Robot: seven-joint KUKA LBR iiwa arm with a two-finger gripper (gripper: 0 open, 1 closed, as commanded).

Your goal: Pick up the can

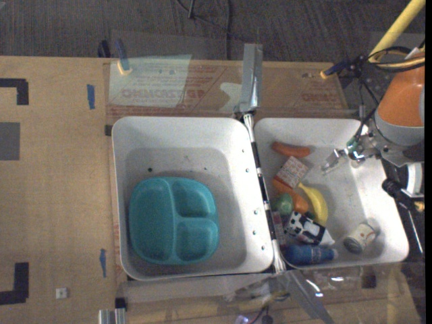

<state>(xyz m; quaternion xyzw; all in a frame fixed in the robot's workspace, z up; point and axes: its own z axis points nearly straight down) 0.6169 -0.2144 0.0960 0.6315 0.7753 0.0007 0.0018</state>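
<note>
The can (362, 235) is small and pale and lies on its side in the near right part of the right bin (378, 187), its dark end facing the lower left. My gripper (341, 156) hangs over the far right part of that bin, well above and behind the can and apart from it. Nothing shows in the gripper. The arm with its orange band (402, 104) comes in from the right edge.
Along the right bin's left side lie an orange carrot-like piece (291, 150), a small box (291, 171), a banana (316, 202), a black-and-white item (307, 229) and a blue bottle (308, 254). A teal divided plate (173, 218) sits in the left bin (182, 137).
</note>
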